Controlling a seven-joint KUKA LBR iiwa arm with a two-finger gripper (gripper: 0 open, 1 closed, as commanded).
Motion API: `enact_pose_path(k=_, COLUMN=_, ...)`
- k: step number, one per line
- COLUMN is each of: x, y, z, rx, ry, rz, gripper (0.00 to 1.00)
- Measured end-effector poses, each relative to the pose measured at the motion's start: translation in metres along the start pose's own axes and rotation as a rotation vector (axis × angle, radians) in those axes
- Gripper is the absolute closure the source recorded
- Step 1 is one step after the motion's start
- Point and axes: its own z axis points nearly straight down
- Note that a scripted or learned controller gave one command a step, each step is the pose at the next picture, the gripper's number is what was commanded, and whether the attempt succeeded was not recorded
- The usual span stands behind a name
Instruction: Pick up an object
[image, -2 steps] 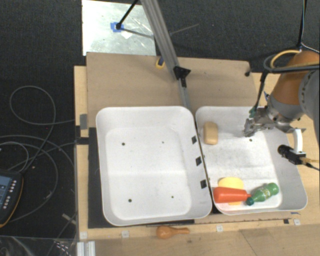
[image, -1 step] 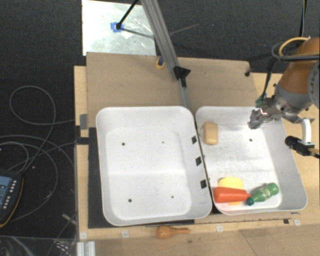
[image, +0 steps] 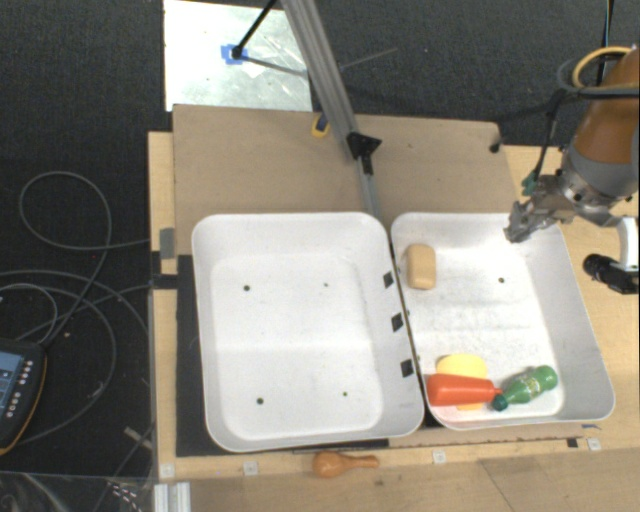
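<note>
Gripper (image: 520, 228) over right bin (image: 575, 300) far corner; finger state cannot be told. Nearest object, tan block (image: 421, 267), lies leftward, long axis running near-to-far

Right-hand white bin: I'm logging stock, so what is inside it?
The right-hand shallow white bin holds a tan rounded block, a yellow disc, an orange carrot-shaped toy and a green bottle. The carrot covers the disc's lower edge.

Grey tripod leg (image: 328, 75) crosses the bench; black cables (image: 60, 250) on carpet
</note>
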Motion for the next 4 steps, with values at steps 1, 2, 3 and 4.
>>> enact_pose_path(k=1, x=0.0, y=0.002, z=-0.051, rx=0.0, ry=0.0, rz=0.001, gripper=1.0)
enact_pose_path(k=2, x=0.052, y=-0.013, z=-0.06, rx=0.004, ry=0.003, rz=-0.002, gripper=1.0)
enact_pose_path(k=3, x=0.104, y=-0.033, z=-0.047, rx=0.009, ry=0.004, rz=-0.002, gripper=1.0)
enact_pose_path(k=4, x=0.154, y=-0.05, z=-0.035, rx=0.009, ry=0.004, rz=-0.002, gripper=1.0)
